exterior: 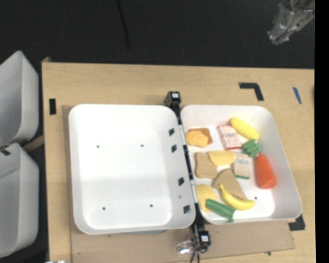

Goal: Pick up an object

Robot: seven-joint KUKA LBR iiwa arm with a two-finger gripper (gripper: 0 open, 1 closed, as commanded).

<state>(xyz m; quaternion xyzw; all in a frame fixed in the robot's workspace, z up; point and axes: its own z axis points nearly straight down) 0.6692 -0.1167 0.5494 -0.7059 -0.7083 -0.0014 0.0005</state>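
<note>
Can't tell the metal gripper's [289, 22] finger state, and that packed right white bin [279, 126] means 2 toys could snag together.

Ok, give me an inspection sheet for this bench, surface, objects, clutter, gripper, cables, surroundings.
Surface: wooden bench with black corner marks, bearing the left bin and the right bin.
Job's things: all in the right bin: carrot, banana, corn cob, green pepper, orange waffle, pink packet, bread slices.
Clutter: nothing seen outside the bins.
Grippers: gripper at upper right, above the dark floor beyond the bench, away from the objects.
Cables: nothing seen.
Surroundings: dark floor; white housings at left.
</note>
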